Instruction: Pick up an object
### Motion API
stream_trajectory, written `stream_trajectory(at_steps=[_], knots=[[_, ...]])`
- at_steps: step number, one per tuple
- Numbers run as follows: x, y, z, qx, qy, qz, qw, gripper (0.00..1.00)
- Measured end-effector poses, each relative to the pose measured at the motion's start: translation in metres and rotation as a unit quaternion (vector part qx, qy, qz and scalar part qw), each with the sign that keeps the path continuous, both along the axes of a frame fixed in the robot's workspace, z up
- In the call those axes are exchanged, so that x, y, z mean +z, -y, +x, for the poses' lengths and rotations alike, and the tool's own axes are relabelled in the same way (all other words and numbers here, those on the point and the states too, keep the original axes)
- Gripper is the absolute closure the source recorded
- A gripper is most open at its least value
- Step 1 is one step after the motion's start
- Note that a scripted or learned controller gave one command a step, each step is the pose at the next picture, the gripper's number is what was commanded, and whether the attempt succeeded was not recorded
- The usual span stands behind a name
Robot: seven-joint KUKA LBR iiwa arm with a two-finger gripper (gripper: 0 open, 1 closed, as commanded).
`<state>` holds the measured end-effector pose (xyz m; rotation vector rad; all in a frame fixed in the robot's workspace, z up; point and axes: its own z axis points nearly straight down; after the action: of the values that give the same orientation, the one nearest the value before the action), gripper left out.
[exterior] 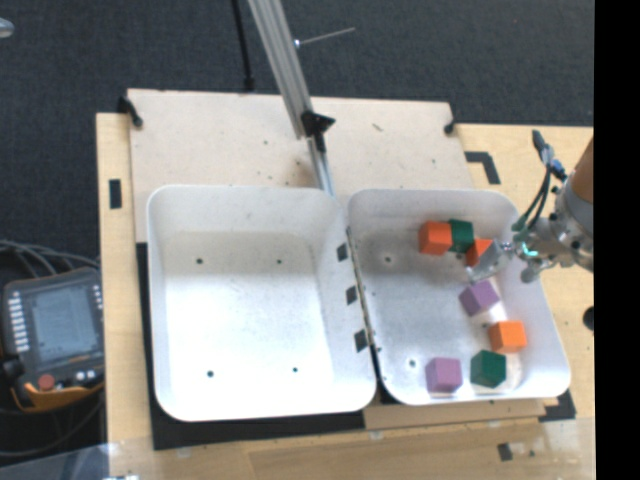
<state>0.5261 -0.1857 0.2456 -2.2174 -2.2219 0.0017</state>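
Bench, white bins (250, 398) (no legible txt)

Small blocks lie in the right bin (400, 298): an orange block (435, 238) touching a green block (461, 234) near the far edge, a purple block (480, 297) mid-right, another orange block (508, 336), and a purple cube (443, 375) beside a green cube (488, 368) at the near edge.

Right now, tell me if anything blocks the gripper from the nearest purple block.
Nothing visible does. The gripper sits over the right bin, with the purple block just below it in the camera view. A small orange piece lies beside the gripper, off the direct line.
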Motion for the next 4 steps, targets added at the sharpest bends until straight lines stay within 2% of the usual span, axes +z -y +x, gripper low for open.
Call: stream_trajectory(at_steps=[1,3,4], knots=[[0.002,0.000,0.001,0.000,0.002,-0.0007,1.0000,0.00],[-0.086,0.012,-0.007,-0.002,0.000,-0.0010,1.0000,0.00],[-0.130,0.008,-0.009,-0.002,-0.001,-0.0006,1.0000,0.00]])
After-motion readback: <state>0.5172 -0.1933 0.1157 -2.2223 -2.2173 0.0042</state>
